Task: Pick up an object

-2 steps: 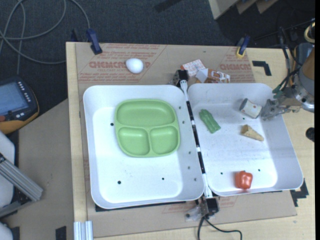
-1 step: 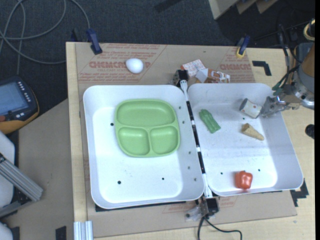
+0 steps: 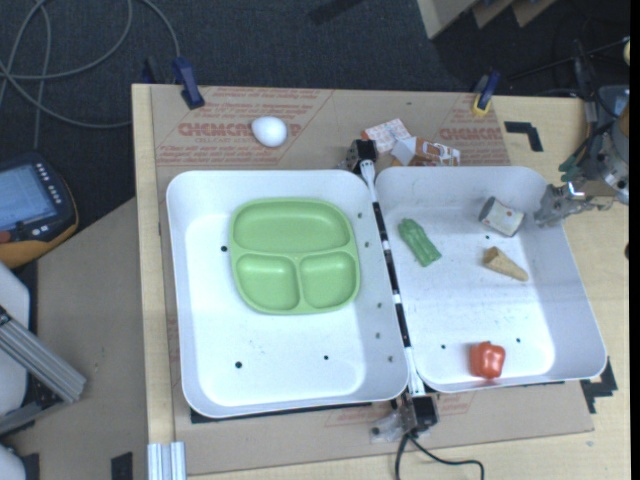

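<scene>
Four small objects lie scattered in the right bin (image 3: 560,298), a shallow white tray with rounded corners: a ridged green piece (image 3: 419,242) shaped like a pickle near the bin's left wall, a small grey-and-white block (image 3: 500,216) toward the far right, a tan wedge (image 3: 506,264) just in front of that block, and a glossy red pepper-like toy (image 3: 487,360) close to the near rim. The claw (image 3: 556,206) hangs at the bin's right edge, just beside the grey block, with nothing visibly between its fingers; whether it stands open or closed cannot be told from this angle. The left bin (image 3: 200,348), of the same smooth white plastic and butted against its neighbour, carries a pale green divided plate (image 3: 295,254) with one long compartment and two smaller ones. Both bins rest on a sheet of brown printed cardboard (image 3: 230,118) laid over a light wooden table (image 3: 600,268) and held at the far edge by two blue clamps (image 3: 186,81). A white egg-shaped object (image 3: 269,130) and some crumpled wrappers (image 3: 408,145) sit on the cardboard behind the bins. Around the table lies dark carpet (image 3: 300,28) with looped grey cable (image 3: 60,38), and a handheld control pendant (image 3: 30,203) rests at the left.
</scene>
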